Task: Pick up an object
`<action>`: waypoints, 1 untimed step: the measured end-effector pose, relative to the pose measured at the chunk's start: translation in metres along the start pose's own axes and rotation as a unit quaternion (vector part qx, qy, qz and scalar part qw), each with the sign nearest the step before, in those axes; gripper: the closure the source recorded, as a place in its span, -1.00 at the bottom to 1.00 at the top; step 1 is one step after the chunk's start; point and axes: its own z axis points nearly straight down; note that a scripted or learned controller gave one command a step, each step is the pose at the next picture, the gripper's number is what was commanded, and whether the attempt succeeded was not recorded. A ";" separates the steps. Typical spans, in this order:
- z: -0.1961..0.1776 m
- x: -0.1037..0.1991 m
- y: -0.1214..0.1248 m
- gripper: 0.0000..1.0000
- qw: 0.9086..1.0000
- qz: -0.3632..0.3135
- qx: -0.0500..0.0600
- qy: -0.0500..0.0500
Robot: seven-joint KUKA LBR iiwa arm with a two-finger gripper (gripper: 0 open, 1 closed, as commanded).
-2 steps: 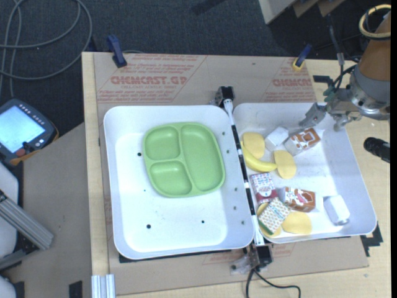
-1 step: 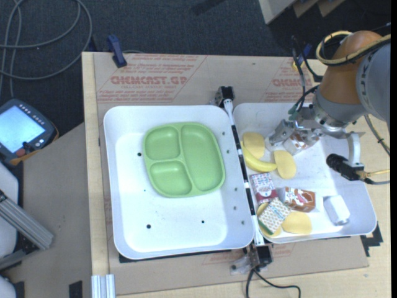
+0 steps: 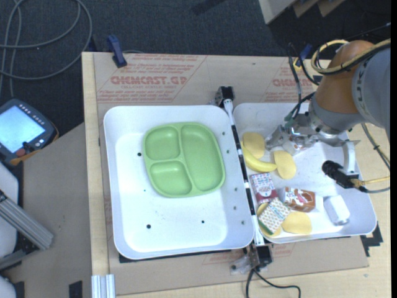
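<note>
**Gripper low over the right bin, nothing seen in its grasp**

Far left, off the bench: a black handheld control pendant w/ lit screen, not in play. On the cardboard-topped bench, the left shallow white bin holds a pale green three-section plastic plate, lying flat and well apart from the arm.

The right shallow white bin carries the pickable stuff:
- a curved yellow toy banana along its left wall
- a yellow oval chip-like piece just beside the banana
- toward the front, a small red-and-white packet and a red-brown wrapped snack
- a green-and-yellow checked packet touching a second yellow oval piece
- a stubby white cylinder at front right

The gripper hangs over the bin's back half, just up and right of the banana. Can't tell if it's open or closed from this angle. Nothing visibly held.

Judgement: approach stage, pick not yet made. Nearest targets are the banana and the oval piece beside it. Best bet is prob. to come straight down and close across the banana's narrow width, not its length.

In the way:
- The bin's left wall sits tight against the banana.
- The oval piece is close enough to get nudged or caught along w/ the banana.
- The front cluster is crowded (packets overlap).
- The cylinder lies clear of the rest but may roll.
</note>
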 end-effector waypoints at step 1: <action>0.016 0.004 -0.036 -1.00 1.000 0.001 0.011 0.005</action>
